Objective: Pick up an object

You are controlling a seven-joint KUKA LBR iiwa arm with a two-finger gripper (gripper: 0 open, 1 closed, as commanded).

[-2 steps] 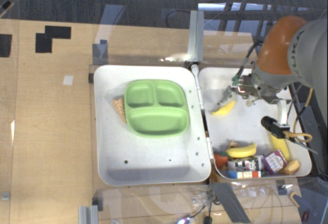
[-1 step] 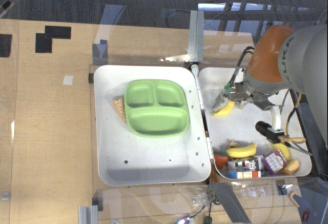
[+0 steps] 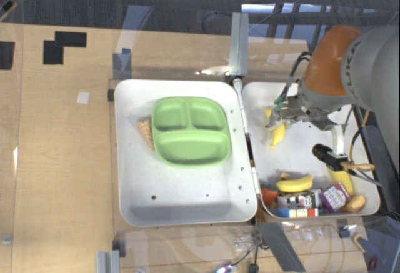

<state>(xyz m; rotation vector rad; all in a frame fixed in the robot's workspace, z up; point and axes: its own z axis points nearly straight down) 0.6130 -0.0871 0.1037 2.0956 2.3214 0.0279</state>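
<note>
item 1, pickup candidate: small yellow piece (image 3: 277, 135), slightly curved, lying on the floor of the right bin (image 3: 309, 140), toward that bin's 10 o'clock corner, apart from the bin wall.

position against jaws: just at 6 o'clock of the jaws, near or touching. cannot tell whether gripped or merely lying below. a yellow fleck at 9 o'clock of the jaws, too small to name.

long axis: roughly 1 o'clock to 7 o'clock, narrow end pointing to 7 o'clock.

jaws: above the bin's 11 o'clock part, borne on 1 arm (image 3: 350, 72) from the 3 o'clock side. open or closed: cannot tell from this angle.

judged need: a closing line across the piece, about 10 to 4 o'clock, reached by a short drop toward 6 o'clock.

other stock, right bin, 6 o'clock edge: banana (image 3: 294, 184), long axis 9 to 3 o'clock; purple carton (image 3: 334, 197); red item (image 3: 269, 195). all well apart from the jaws.

left bin (image 3: 187, 206): green divided plate (image 3: 189, 130) near centre; tan item (image 3: 145, 132) touching the plate's 9 o'clock edge.

carrier: desk (image 3: 56, 159).
</note>
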